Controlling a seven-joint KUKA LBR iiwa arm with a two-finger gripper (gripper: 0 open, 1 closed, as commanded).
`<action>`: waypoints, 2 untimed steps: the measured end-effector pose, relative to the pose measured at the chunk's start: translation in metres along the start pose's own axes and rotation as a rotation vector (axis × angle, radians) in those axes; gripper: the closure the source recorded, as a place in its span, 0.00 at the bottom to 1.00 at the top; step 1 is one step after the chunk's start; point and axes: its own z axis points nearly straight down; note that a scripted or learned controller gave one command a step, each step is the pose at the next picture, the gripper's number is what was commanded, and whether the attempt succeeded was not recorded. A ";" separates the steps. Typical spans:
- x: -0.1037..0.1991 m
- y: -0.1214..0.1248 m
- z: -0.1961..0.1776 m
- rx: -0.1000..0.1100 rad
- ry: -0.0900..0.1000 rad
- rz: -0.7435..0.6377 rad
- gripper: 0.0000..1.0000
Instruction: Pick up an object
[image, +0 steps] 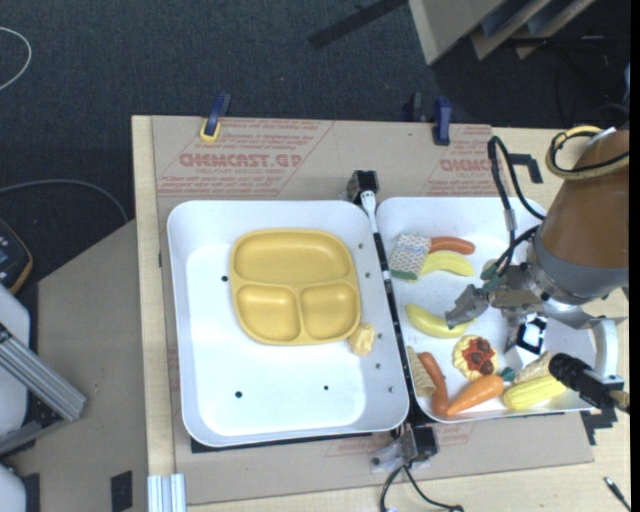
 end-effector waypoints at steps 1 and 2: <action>0.000 0.003 -0.007 -0.014 -0.002 -0.003 0.00; 0.000 0.004 0.057 -0.008 0.000 -0.003 0.00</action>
